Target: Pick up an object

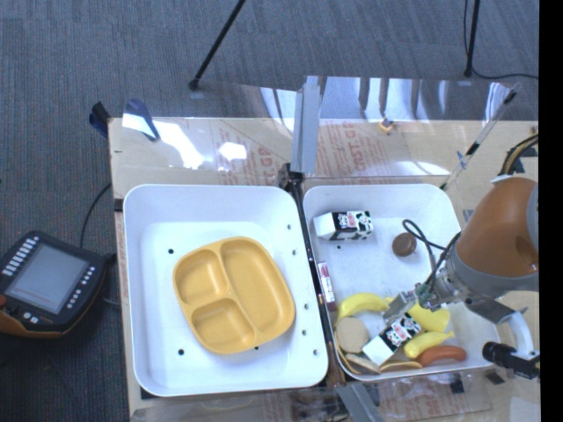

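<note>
Below the camera, a cardboard-topped bench (202, 152) carries two shallow white bins side by side. On the left of the view sits the left bin (149, 227), and lying flat in it is a yellow divided plate (232, 294) with three compartments, turned at a slant. To its right is the right bin (431, 202), the one I reach into from the right edge of the view. My arm (498, 236) shows as a rounded orange band with a grey wrist beneath it, leaning over the bin's near right corner. My gripper (408, 303) hangs low over a cluster of small toy foods at the near edge of that bin. I cannot tell whether my jaws are open or closed, because they are too small and dark against the clutter, and I cannot make out anything between them. Just under my gripper lies a small cow-patterned carton (392, 338), tilted on its side. Touching it are a yellow banana (363, 305) to its left, a second yellow piece (424, 343) to its right, and a red sausage (442, 355) near the bin's rim. A pale round cookie (352, 333) rests beside the banana. Farther back in the same bin, well apart from the cluster, lie a second cow-patterned carton (344, 225) and a small brown disc (404, 244).
</note>
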### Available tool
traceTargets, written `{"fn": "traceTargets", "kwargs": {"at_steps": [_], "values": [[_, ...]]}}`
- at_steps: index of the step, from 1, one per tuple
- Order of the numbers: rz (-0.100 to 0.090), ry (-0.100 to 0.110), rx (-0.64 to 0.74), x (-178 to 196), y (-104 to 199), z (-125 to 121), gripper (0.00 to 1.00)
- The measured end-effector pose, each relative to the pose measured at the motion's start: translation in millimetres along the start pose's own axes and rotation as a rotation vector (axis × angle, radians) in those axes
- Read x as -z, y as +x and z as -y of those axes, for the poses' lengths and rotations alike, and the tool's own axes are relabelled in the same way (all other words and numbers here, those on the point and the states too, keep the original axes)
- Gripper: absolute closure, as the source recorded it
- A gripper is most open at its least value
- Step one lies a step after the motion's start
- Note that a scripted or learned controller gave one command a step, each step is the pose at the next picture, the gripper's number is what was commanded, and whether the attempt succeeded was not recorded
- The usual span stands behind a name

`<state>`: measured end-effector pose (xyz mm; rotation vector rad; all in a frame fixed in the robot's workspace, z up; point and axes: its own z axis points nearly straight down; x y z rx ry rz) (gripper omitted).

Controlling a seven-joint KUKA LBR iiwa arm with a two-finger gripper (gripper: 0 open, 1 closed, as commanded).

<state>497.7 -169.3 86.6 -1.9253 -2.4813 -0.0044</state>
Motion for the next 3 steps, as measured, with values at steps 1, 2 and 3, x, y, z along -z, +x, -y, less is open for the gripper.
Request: {"fn": "traceTargets", "kwargs": {"at_steps": [1,2,3], "values": [[-0.003,0.004,-0.006,6.0,-1.5,0.8,1.0],[0.005,-0.007,0.075,147.4,30.1,-98.2,1.0],[-0.004,0.013,0.086,78.8,60.0,-95.3,1.0]]}}
